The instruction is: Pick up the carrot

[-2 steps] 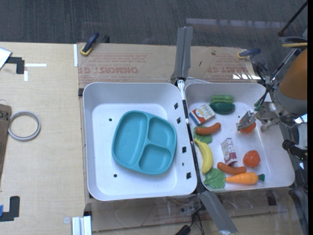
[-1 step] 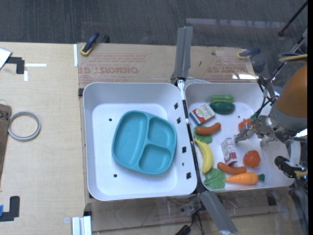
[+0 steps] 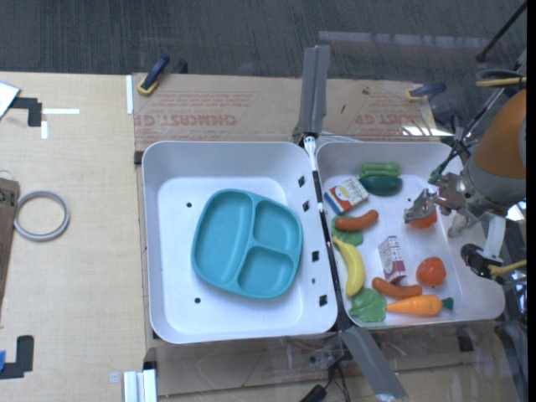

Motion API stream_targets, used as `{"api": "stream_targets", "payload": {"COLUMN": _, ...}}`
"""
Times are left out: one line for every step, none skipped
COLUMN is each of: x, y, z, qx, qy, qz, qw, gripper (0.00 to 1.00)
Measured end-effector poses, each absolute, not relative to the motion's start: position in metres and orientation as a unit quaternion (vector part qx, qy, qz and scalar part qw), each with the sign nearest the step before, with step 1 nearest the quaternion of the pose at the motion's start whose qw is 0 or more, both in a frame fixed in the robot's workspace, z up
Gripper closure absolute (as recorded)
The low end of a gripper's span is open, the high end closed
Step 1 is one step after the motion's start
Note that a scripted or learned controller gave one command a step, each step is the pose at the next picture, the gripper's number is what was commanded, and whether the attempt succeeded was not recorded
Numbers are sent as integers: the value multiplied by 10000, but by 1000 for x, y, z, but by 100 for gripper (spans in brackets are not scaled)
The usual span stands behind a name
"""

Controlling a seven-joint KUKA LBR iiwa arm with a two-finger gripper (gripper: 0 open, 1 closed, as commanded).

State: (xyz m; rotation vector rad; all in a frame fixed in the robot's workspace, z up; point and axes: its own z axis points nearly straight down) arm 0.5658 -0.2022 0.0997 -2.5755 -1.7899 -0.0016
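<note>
Two bins, one carrot not yet lifted

Two white bins sit side by side on the bench. The left bin point(image 3: 159, 249) holds a teal divided plate point(image 3: 248, 243) and nothing of the task. The right bin point(image 3: 490, 308) is crowded with toy food: a yellow banana point(image 3: 350, 264) along its left wall, a sausage point(image 3: 356, 220) and a small carton point(image 3: 346, 195) farther back, a dark green vegetable point(image 3: 380, 180) at the far side, a small wrapped packet point(image 3: 391, 258) in the middle, and a red tomato point(image 3: 430, 271) to the right.

The carrot point(image 3: 413, 306) lies on its side along the near wall of the right bin, just beside a second sausage point(image 3: 397, 289) and a green leaf point(image 3: 367, 305), with the tomato close behind it.

The gripper point(image 3: 421, 208) hangs at the right of that bin, farther back than the carrot and apart from it. Something reddish shows at its tip, but whether the tool is spread, closed or clamped on anything cannot be told.

The step in hand looks like the approach. The next move calls for coming nearer and lower over the carrot, lining up across its narrow body, and keeping clear of the sausage and tomato.
</note>
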Motion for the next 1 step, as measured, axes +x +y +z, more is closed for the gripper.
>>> {"api": "stream_targets", "payload": {"x": 551, "y": -208, "z": 185, "qx": -7751, "qy": -6318, "qz": 6, "qw": 0, "gripper": 0}}
